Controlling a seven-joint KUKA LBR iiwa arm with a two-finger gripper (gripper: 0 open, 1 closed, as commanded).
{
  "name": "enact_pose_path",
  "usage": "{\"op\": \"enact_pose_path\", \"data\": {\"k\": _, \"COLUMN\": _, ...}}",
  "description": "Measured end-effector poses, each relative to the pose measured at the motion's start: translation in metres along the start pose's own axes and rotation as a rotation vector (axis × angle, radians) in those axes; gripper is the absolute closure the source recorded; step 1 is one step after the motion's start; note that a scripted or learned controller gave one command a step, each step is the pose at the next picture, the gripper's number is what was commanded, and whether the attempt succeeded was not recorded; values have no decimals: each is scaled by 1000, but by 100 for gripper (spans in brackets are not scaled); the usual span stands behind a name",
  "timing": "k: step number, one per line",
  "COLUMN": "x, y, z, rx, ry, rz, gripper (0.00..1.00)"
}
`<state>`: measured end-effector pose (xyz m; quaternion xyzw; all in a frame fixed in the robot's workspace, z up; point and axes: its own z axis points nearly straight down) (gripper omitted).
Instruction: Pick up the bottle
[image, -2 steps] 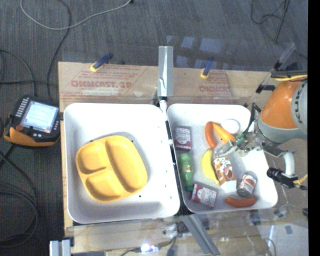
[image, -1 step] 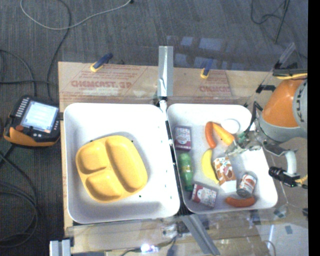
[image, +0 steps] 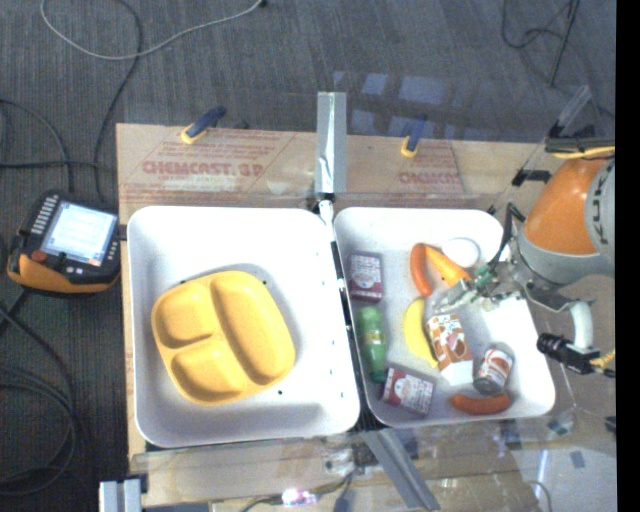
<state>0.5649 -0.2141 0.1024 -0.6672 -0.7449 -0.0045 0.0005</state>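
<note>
Gripper (image: 478, 285) of the grey-and-orange arm (image: 570, 225) sits low in the right white bin (image: 520, 235), at its far right part, beside a curved orange plastic piece (image: 432, 266); whether it is open or closed cannot be told. Small green plastic bottle (image: 372, 340), the likely target, lies against the bin's left wall, well to the left of the gripper and slightly nearer, long axis running near to far. Between them lie a yellow banana-shaped toy (image: 415, 332) and a white-and-red labelled carton (image: 449, 343). Cardboard (image: 230, 170) behind the left bin (image: 140, 300), which holds a yellow divided tray (image: 223, 335), reads "CHEMCAST"; the remaining print is illegible.
</note>
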Motion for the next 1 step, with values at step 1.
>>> {"op": "enact_pose_path", "data": {"k": 1, "x": 60, "y": -35, "z": 12, "rx": -7, "ry": -16, "rz": 17, "gripper": 0}}
